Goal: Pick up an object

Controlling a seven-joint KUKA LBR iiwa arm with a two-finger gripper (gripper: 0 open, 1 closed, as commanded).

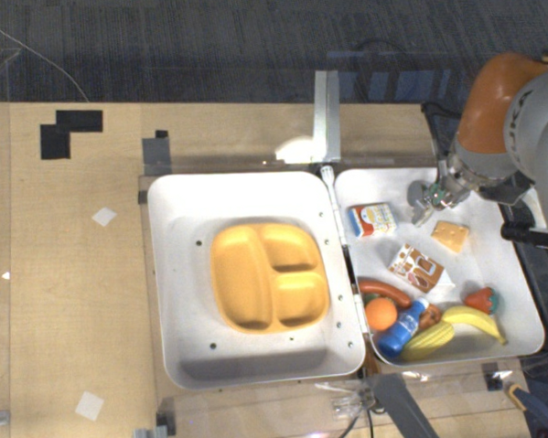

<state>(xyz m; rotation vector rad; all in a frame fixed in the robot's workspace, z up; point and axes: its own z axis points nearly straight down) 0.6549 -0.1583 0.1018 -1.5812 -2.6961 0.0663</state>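
Observation:
My gripper point(426, 201) hangs over the far part of the right bin point(525, 283), with nothing visible between its fingers. A red and white carton point(373, 219) lies just left of it and a yellow cheese wedge point(451, 236) just below and to its right. Lower in the same bin lie a brown patterned packet point(415, 266), a red pepper point(384, 290), an orange point(381, 315), a blue bottle point(403, 327), a banana point(454, 329) and a small red fruit point(481, 299).
The left bin point(176, 264) holds a yellow divided tray point(268, 276). A metal post point(327, 110) stands behind the seam between the two bins. The grey arm with its orange band point(493, 110) enters from the upper right.

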